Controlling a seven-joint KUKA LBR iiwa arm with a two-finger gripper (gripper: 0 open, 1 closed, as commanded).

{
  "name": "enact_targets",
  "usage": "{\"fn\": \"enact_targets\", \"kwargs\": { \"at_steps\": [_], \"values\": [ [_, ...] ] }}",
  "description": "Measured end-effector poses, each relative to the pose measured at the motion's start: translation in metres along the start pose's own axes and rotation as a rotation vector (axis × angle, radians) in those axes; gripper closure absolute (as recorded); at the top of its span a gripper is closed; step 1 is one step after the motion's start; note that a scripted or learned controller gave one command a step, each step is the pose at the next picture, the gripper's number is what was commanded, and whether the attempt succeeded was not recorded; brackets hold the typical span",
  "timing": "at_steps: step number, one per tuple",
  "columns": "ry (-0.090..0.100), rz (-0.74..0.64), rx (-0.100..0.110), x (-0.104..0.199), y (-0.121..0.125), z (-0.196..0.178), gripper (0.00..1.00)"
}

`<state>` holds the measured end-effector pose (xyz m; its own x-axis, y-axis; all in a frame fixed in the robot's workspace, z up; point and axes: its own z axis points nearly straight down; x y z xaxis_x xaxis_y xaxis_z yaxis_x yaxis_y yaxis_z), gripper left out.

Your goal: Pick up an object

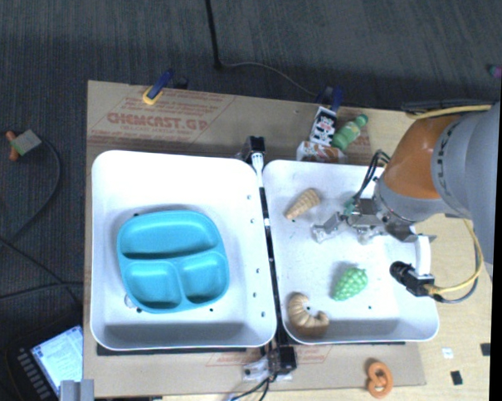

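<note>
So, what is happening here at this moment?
A grey robot arm with an orange band reaches from the right into the right bin. Its gripper hangs low between a beige cone and green grapes; a croissant lies near the front wall. The left bin holds a blue divided tray.

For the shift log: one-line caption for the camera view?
Gripper low in the right bin, among cone, grapes and croissant; blue tray in the left bin.
</note>
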<state>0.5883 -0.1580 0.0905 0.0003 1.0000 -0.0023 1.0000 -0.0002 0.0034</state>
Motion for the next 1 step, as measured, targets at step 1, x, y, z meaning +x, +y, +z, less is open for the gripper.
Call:
{"fn": "enact_targets", "kwargs": {
  "at_steps": [1],
  "values": [
    [0.002, 0.0, 0.006, 0.0087, -0.0367, -0.0105, 0.0]
  ]
}}
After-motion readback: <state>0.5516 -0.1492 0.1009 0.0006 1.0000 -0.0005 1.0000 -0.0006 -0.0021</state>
